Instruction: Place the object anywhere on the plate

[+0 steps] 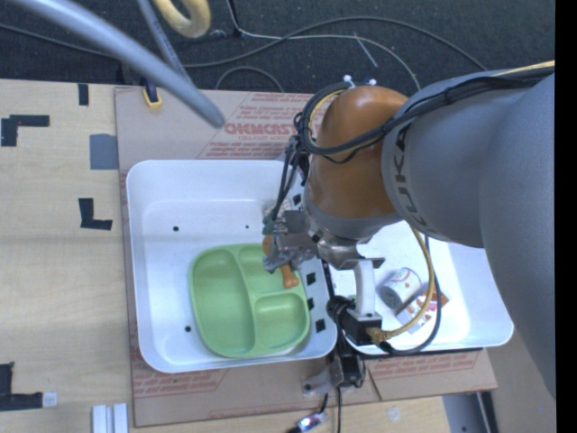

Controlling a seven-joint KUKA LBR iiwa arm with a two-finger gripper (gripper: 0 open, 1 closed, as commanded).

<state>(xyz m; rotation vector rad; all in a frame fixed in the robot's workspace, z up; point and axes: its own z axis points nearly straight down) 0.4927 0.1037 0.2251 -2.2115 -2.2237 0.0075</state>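
A light green divided plate (236, 307) lies in the left bin (158, 242), toward its front. My gripper (283, 253) hangs over the plate's right rim, under the orange wrist. A small orange object (289, 278) sticks out below the dark fingers, and another orange sliver shows above them, so the fingers look shut on it. The object hovers at the plate's upper right edge; whether it touches the plate I cannot tell. The wrist hides most of the gripper.
The right bin (478, 323) holds a white and grey item (398, 289) and a red and yellow piece (426, 308), partly behind cables. The big grey arm covers most of that bin. A grey pole (108, 34) crosses the upper left.
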